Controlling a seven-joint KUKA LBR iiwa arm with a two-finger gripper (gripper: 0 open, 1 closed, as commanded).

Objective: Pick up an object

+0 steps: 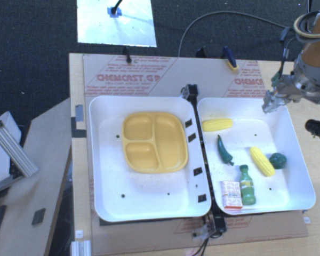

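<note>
The right bin (pixel 288 127) holds a yellow corn cob (pixel 217 125) at its back left and a dark green pepper (pixel 224 150) lying in the middle. A second corn cob (pixel 262 161) lies beside a small dark green round object (pixel 278 160). Near the front stand a green bottle (pixel 247 185) and a small red and white box (pixel 231 194). My gripper (pixel 271 104) hangs above the back right corner of the right bin, apart from all the objects, with nothing visibly held.
The left bin (pixel 104 143) holds a yellow divided plate (pixel 154 142). A black divider strip (pixel 198 148) runs between the two bins. A blue clamp (pixel 229 57) and cables sit on the board behind the bins.
</note>
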